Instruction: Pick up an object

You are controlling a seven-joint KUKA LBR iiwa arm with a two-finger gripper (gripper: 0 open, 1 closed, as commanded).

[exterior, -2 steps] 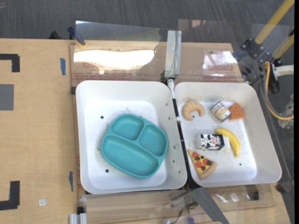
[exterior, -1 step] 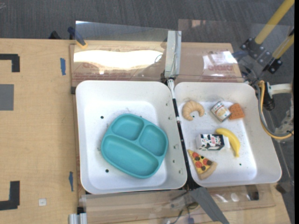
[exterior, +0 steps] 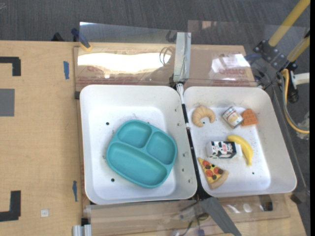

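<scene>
Right bin (exterior: 275, 132): banana (exterior: 242, 148), yellow, smooth, curved; long axis from upper left to lower right; just beside a black-and-white carton (exterior: 222, 149); pizza slice (exterior: 213, 172) below, tip to upper left, crust to lower right; croissant (exterior: 203, 115), small can (exterior: 232, 116) with unreadable label, and orange waffle (exterior: 249, 117) along the far side. Left bin (exterior: 93, 132): teal three-part plate (exterior: 141, 153), glossy plastic. Jaws: state cannot be told.

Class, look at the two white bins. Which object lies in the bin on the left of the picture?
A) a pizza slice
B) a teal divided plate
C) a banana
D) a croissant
B: the teal divided plate sits in the left bin; the food items lie in the right bin.
</scene>
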